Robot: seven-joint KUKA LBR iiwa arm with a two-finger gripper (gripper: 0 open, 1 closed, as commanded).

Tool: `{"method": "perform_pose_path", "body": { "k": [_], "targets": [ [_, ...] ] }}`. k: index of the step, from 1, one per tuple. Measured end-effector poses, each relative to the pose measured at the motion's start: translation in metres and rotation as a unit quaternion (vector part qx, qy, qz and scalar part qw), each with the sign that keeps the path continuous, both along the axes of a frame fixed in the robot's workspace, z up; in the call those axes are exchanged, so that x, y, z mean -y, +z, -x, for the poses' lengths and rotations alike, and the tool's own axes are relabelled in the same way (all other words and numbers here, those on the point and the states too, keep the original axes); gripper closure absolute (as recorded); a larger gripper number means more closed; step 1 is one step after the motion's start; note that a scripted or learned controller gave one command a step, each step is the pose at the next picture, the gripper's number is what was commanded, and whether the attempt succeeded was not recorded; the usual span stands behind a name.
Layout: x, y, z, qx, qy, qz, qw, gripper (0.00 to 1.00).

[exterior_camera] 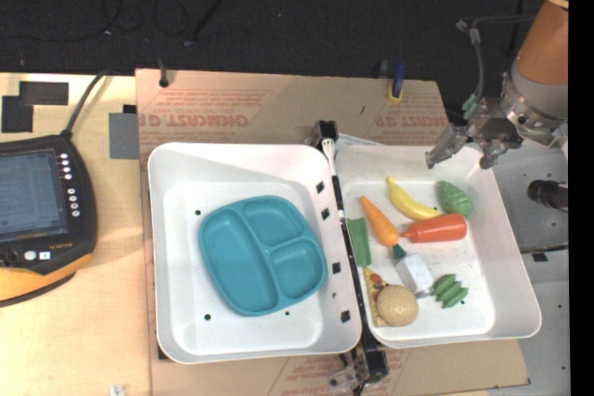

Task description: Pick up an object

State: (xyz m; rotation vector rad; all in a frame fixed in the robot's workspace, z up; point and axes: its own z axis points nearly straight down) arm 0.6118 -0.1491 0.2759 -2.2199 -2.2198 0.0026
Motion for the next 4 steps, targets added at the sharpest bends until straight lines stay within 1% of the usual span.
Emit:
{"method": "perform_pose_path", "body": {
  "k": [1, 2, 3, 4],
  "targets": [
    [-0.009, -0.185, -0.03, -0.004, 0.002, -0.0012, 1.0, 0.0],
    [-0.052, -0.189, 0.027, -0.001, 0.0, 0.0005, 1.0, 0.0],
    [-0.021, -0.188, -0.035, 0.003, 0.001, 0.0012, 1.0, 0.0],
    [-0.064, -0.189, 0.011, -0.002, 0.002, -0.0013, 1.0, 0.0]
  ]
}}
